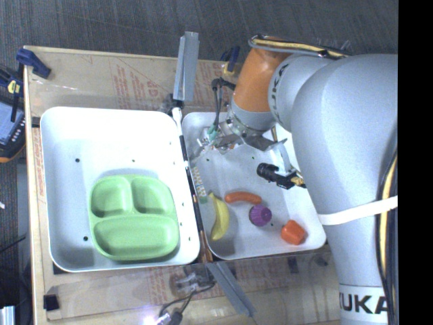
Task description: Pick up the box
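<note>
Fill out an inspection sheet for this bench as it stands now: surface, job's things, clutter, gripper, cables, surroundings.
Surface: wooden bench bearing a left bin and a right bin, both white and shallow.
Job's things: no box can be made out; nothing seen.
Clutter: green divided tray in the left bin; banana, orange-red sausage-shaped item, purple item and orange item in the right bin.
Gripper: gripper low at the right bin's far left corner; finger state cannot be told.
Cables: dark leads along the wrist.
Surroundings: dark carpeted floor; blue clamp at the bench's far left corner.
</note>
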`<state>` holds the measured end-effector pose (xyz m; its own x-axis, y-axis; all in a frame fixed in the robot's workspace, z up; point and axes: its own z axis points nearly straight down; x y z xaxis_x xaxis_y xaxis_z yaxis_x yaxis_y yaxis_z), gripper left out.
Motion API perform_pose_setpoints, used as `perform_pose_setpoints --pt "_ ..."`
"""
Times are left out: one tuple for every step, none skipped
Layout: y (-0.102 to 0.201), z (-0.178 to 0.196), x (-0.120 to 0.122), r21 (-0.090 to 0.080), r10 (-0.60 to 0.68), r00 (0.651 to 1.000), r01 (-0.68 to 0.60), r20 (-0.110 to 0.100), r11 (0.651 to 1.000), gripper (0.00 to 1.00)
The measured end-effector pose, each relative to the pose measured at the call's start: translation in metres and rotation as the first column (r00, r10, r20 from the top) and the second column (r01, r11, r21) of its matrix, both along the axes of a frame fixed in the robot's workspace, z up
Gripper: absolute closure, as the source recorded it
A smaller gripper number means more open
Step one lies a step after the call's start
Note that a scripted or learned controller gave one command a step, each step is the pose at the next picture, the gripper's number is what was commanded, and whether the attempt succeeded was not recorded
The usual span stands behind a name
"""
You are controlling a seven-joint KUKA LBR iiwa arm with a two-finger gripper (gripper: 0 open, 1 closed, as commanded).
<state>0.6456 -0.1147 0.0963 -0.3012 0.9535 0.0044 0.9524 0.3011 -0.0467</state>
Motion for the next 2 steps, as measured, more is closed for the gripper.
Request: perform_pose_setpoints --pt "-0.052 0.048 -0.045 0.01 0.026 0.999 -0.027 0.045 1.0 0.0" --pt "-0.041 0.009 0.014 -0.001 0.028 0.998 -0.028 0.062 1.0 0.0"
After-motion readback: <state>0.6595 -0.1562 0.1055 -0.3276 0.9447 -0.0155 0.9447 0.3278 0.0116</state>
